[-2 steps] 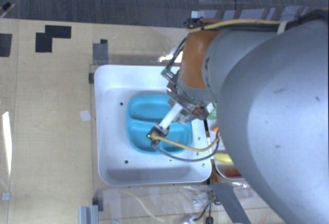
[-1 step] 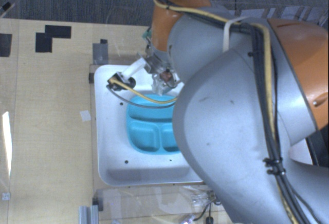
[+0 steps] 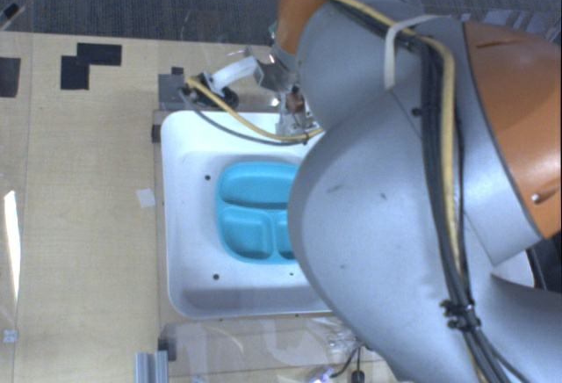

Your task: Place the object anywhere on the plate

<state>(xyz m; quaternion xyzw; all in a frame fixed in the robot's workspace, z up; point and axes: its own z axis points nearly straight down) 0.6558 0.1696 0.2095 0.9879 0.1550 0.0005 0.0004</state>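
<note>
Blue plate (image 3: 250,219) mid-bin (image 3: 180,197) (arm (image 3: 395,197) overhanging right edge)

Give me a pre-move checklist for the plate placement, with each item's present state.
1. Blue divided plate lies in the white bin: ok.
2. Plate compartments free to receive the object: cannot tell; the visible left part is bare, the rest is behind the arm.
3. Object located: cannot tell.
4. Gripper position: ok; it is at the bin's far edge, beyond the plate.
5. Object held between the fingers: cannot tell.
6. Yellow cable away from the plate: ok.
</note>
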